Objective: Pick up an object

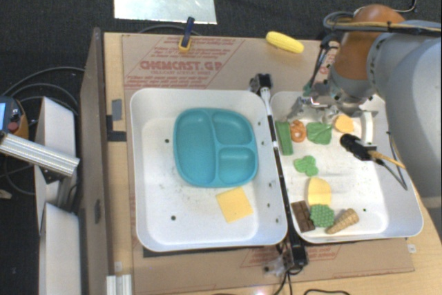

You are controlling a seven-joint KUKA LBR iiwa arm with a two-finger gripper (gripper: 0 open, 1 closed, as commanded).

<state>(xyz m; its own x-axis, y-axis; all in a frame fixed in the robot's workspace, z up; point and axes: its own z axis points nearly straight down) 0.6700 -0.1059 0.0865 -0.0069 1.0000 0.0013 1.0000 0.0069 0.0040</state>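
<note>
So, we see the L bin (155, 148) w/ a teal divided plate (214, 146) and a yellow cheese slice (234, 204) just below it. R bin (407, 214) holds small toy foods, incl. a green leaf (319, 132) and an orange piece (298, 131). Gripper (319, 101) hovers over that bin's top end near both; we can't tell jaw state.

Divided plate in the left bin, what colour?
Teal. The divided plate shows plainly in the camera view, with a yellow square lying just below it.

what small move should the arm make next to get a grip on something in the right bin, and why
Probably a short descent. The gripper sits over the far end of the right bin, with the green leaf-shaped piece and small orange piece just beside it. No object is seen between its fingers, so lowering onto one seems the natural step.
</note>
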